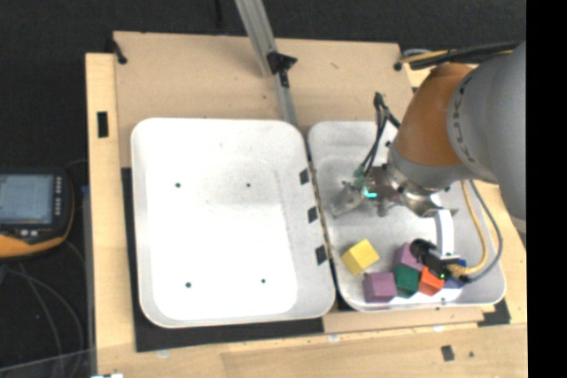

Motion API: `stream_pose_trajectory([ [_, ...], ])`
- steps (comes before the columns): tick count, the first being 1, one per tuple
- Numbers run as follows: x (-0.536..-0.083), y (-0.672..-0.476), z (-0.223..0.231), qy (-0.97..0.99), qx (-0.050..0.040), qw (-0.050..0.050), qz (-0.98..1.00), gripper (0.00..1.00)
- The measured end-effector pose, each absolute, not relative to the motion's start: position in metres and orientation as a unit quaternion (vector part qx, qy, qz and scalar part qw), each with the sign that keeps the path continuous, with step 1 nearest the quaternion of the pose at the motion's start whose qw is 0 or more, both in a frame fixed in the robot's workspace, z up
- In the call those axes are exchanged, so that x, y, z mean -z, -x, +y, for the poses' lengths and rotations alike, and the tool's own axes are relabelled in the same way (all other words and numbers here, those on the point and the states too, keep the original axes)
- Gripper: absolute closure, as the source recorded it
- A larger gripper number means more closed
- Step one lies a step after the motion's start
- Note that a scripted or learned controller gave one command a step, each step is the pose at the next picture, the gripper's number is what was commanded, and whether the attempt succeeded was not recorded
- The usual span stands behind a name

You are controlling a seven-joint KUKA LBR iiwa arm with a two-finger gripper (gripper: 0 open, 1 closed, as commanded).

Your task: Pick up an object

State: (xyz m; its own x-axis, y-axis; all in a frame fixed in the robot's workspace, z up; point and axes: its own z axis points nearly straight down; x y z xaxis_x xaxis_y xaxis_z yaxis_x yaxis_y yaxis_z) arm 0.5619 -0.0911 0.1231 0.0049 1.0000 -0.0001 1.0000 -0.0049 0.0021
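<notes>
The loose pieces lie in the lower part of the right bin (330,142), all below and to the right of the gripper (345,197) in the frame. Nearest it is a yellow cube (361,257), standing alone on the bin floor, just below the gripper and clearly apart from it. Further toward the lower right corner a tight cluster lies along the bin's bottom wall: a purple block (379,286), a green block (407,280) touching it on the right, a mauve block (408,256) just above the green one, and an orange block (431,281) at the right end of the group.

The gripper sits over bare white floor in the middle left of the right bin, close to the wall shared with the left bin (221,217). A green light glows on its body. Whether it is open or closed cannot be told from this angle.

The arm (493,133) comes in from the right edge of the frame, its broad grey link crossing the bin's upper right corner. The orange band (425,124) lies left of that link, and the wrist below it points left toward the bin's middle.
</notes>
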Motion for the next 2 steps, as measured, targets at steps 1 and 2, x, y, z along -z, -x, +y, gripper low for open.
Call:
stream_pose_trajectory([
  [1, -0.1231, -0.5619, -0.0912, -0.709, -0.0008, 0.001, 0.705, 0.0],
  [2, -0.123, -0.5619, -0.0913, -0.71, -0.0008, 0.001, 0.704, 0.0],
])
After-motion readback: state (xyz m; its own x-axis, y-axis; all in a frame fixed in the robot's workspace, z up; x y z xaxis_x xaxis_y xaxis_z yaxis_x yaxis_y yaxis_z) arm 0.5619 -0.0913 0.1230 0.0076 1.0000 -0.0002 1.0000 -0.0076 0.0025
